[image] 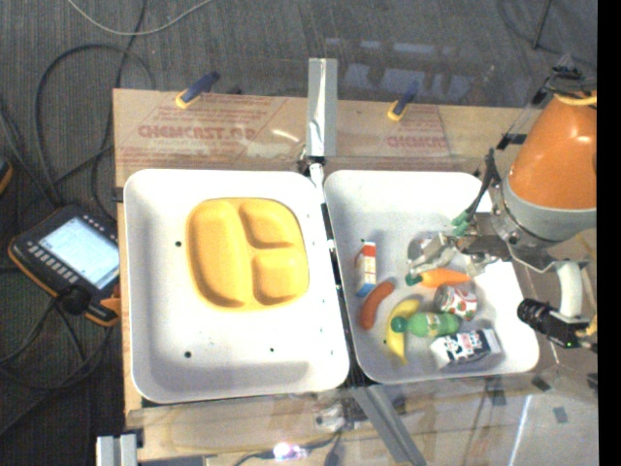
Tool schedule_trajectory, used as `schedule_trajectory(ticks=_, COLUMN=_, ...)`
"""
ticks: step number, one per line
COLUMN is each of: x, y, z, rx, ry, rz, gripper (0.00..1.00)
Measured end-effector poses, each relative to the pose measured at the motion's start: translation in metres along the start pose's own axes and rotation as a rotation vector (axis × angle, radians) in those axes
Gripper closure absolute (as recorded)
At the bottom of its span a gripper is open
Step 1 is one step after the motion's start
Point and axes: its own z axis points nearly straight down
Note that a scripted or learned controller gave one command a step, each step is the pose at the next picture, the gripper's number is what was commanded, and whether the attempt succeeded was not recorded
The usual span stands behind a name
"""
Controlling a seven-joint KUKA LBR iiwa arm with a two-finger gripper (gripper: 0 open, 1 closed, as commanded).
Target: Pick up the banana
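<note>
The banana [399, 324] lies in the right bin [408, 202], yellow and curved, near the bin's front. A green bottle [430, 323] rests against its right side and a red sausage [376, 302] lies just to its left. My gripper [430, 251] hangs over the middle of the right bin, up and to the right of the banana and apart from it. It is open, and nothing shows between its fingers. An orange carrot [444, 277] lies just below the gripper.
The right bin also holds a small red and white carton [367, 263], a can [457, 301] and a dark milk carton [467, 347]. The left bin [155, 260] bears a yellow sectioned tray [248, 250]. A tablet [70, 250] lies beyond the bench's left side.
</note>
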Motion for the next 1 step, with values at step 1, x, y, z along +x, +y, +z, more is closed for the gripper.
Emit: schedule_trajectory(ticks=1, x=-0.01, y=-0.0156, z=0.1174, rx=0.0, ry=0.001, rz=0.061, gripper=0.0)
